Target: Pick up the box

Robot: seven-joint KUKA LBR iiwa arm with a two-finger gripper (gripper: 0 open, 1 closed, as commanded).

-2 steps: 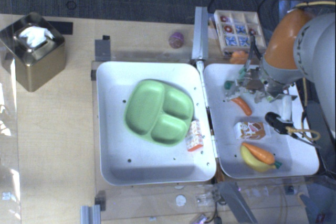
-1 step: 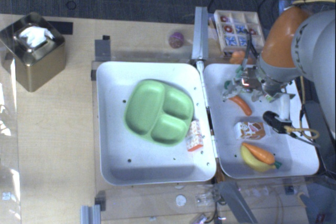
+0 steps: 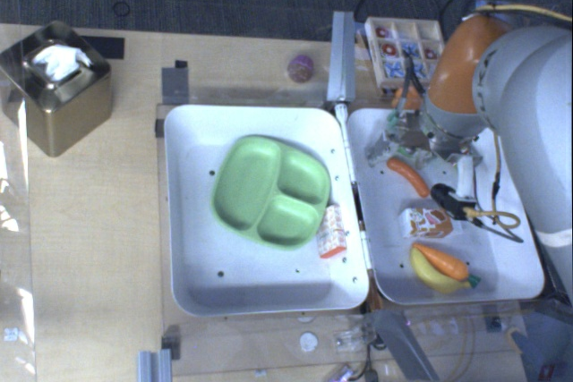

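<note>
A small white and red box lies in the left bin, against its right wall, just beside the green divided plate. My gripper hangs low over the back of the right bin, well right of the box and across the wall between the bins. An orange carrot-like piece lies directly in front of the gripper. Nothing shows between the fingers from this angle.
The right bin also holds a brown and white packet and a banana with an orange carrot on it. A tray of small parts stands behind it. A tissue holder stands at far left, with a purple ball on the bench.
</note>
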